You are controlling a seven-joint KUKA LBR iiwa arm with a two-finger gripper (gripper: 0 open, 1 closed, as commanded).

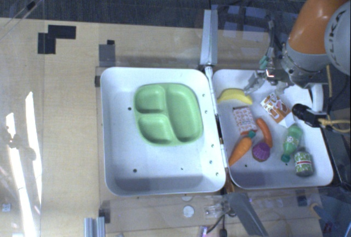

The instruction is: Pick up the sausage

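The gripper [265,78] hangs with fingers spread and nothing between them above the right bin [323,175], near the banana [235,96]; the sausage [264,131] lies beside the carrot [240,149].

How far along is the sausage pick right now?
Nothing looks done yet: the sausage lies in the right bin between the carrot and the green bottle. The tool sits above the bin's far edge, near the banana. Reaching, grasping and lifting remain.
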